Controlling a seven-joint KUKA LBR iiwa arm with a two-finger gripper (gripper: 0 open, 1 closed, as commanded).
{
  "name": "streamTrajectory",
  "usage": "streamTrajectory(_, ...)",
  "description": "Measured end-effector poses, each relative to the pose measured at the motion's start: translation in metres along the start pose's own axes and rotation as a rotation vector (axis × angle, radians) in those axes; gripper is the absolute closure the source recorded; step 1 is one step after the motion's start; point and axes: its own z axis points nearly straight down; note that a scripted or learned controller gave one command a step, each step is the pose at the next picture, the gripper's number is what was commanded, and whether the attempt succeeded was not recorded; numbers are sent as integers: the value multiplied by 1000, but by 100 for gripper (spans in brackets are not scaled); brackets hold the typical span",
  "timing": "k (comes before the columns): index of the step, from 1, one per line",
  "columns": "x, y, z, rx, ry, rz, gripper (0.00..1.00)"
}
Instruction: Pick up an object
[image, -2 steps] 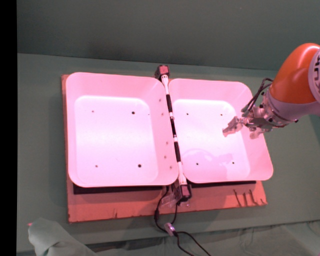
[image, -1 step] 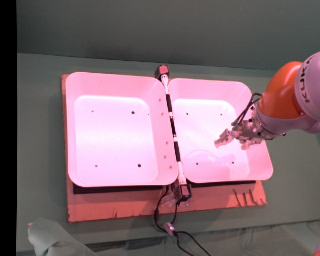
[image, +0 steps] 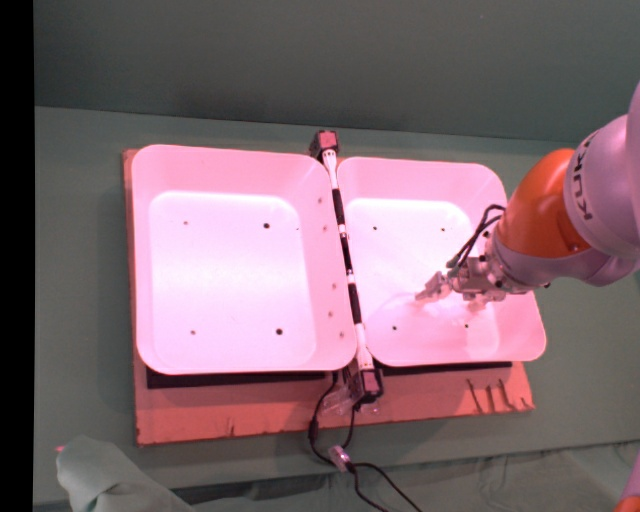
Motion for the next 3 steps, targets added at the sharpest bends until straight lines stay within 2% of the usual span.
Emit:
streamTrajectory(1, -2, 5, 8, -6, 1, 0, 0)
streamTrajectory(2, -6, 8, -6, -23, -9, 5, 100)
streamTrajectory(3, -13, 10, -51, -3, -3, 0, 100)
